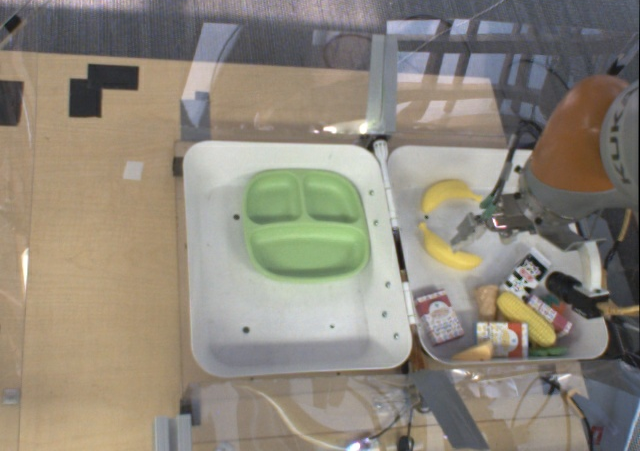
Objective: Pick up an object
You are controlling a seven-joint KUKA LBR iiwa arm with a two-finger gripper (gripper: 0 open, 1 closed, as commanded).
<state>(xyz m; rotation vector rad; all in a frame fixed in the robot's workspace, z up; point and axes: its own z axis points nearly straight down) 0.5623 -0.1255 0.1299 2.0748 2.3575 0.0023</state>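
- The tool (pixel 472 227) is hanging over the right bin (pixel 405 171), reaching in from the right under the arm's orange band (pixel 585 134); its fingers are standing a little spread, with nothing showing between them.
- It is sitting in the gap between two bananas, the upper banana (pixel 446 195) curving just above-left of the fingertips and the lower banana (pixel 450 251) lying just below them. I judge the tool is lining up on one of the two, most likely the lower one, since the tips are pointing down toward it.
- Whether the fingertips are touching either banana I cannot tell; they are looking close but apart.
- Further out in the same bin, other candidates are crowding the front right corner: a small red carton (pixel 438 315), a corn cob (pixel 528 319), a can (pixel 503 339) and a black-and-white box (pixel 523 275). They are lying packed against one another, which would be making a clean grasp harder there, so the bananas in open floor look the easier pick.
- The left bin (pixel 215 239) is carrying a green divided plate (pixel 305 222) near its middle, well apart from the tool.
- Both bins are resting side by side on the bench (pixel 90 269).
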